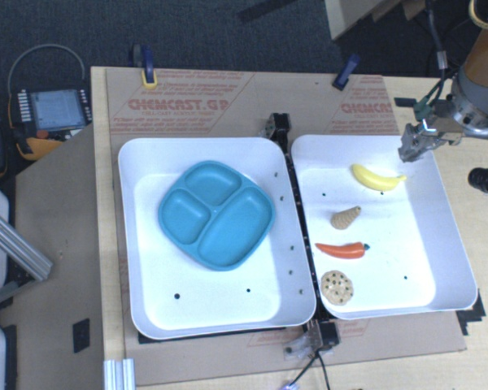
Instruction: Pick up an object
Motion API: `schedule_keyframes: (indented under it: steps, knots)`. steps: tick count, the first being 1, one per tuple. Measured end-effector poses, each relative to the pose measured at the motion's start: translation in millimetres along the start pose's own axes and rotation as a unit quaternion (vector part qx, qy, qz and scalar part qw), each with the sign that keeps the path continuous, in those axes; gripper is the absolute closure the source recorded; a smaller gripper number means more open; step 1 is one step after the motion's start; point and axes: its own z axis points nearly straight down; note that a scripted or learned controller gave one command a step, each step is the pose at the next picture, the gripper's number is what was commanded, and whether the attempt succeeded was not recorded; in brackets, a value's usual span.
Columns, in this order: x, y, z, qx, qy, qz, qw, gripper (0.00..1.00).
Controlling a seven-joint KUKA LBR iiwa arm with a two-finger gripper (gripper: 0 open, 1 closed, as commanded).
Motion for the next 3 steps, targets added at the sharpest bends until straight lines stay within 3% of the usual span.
schedule_keyframes:
  steps: [2,3]
  knots:
    - [103,-3,8,0.005,0.003,-0.003,1.0000,1.00]
    - [149,12,13,0.003,0.002,-0.003,1.0000,1.00]
